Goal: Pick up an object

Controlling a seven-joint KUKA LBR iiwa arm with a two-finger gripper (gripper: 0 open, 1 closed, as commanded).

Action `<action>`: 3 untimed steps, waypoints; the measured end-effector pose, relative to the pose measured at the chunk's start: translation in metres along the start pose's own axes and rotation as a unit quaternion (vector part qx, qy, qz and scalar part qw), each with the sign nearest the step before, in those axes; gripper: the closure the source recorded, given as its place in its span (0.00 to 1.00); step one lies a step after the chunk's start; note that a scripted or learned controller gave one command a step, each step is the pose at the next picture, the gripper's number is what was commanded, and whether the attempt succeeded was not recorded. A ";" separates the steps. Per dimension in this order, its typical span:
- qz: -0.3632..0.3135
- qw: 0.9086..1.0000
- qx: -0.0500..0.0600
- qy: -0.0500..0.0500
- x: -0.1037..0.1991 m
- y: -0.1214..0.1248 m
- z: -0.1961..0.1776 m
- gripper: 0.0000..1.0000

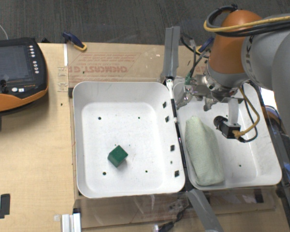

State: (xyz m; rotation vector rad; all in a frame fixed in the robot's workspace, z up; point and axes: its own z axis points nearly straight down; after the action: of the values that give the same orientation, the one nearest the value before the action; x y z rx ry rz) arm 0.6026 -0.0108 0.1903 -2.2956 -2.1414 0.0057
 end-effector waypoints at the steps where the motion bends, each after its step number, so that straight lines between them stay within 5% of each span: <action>1: -0.037 0.999 -0.002 0.000 0.051 0.053 -0.001 0.00; 3: -0.041 0.999 -0.001 -0.001 0.059 0.042 -0.001 0.00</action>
State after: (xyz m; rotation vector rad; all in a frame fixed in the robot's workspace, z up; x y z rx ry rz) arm 0.6487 0.0448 0.1914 -2.2084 -2.2340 0.0048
